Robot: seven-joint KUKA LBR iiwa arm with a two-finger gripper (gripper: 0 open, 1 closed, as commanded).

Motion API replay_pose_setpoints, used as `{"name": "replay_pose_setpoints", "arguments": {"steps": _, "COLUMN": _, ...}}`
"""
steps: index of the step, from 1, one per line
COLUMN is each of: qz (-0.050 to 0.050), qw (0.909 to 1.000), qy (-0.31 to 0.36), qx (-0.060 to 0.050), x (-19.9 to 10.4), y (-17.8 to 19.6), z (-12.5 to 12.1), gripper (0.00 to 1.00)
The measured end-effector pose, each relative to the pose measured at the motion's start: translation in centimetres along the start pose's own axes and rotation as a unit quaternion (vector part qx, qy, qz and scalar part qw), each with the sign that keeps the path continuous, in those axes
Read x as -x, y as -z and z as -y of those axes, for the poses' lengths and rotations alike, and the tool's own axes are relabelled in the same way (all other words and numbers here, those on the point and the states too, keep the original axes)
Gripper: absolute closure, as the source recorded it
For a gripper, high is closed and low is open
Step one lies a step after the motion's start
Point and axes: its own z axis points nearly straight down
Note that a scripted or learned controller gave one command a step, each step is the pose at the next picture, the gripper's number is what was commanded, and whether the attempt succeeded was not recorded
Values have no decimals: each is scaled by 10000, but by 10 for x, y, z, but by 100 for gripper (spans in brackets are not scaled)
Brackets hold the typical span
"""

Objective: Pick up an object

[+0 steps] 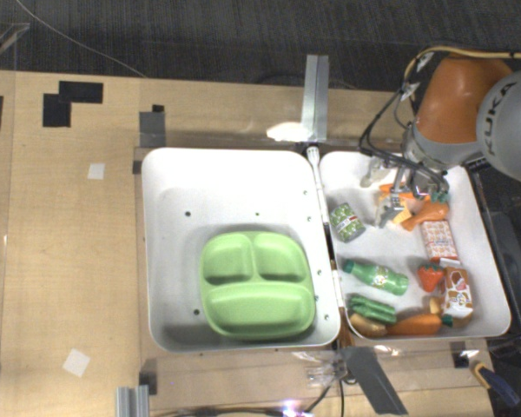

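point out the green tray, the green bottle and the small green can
green tray (256,283): camera view, on the divider ridge between its compartments, left bin.
green bottle (378,276): camera view, on the middle of its body, right bin.
small green can (346,222): camera view, on its labelled side, right bin near the divider.

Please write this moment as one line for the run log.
arm: over right bin | gripper: low at bin's far end, beside orange toy | grasp: cannot tell | left bin: green tray
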Motion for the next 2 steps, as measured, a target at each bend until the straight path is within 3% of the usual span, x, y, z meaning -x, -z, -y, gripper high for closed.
{"name": "replay_pose_setpoints", "arguments": {"steps": 1, "qz": 119, "qw": 9999, "qy": 14, "qx": -18, "x": 5, "y": 16, "z": -1, "gripper": 100}}
{"name": "replay_pose_setpoints", "arguments": {"steps": 2, "qz": 66, "qw": 9825, "qy": 1862, "qx": -27, "x": -14, "y": 46, "z": 26, "gripper": 100}}
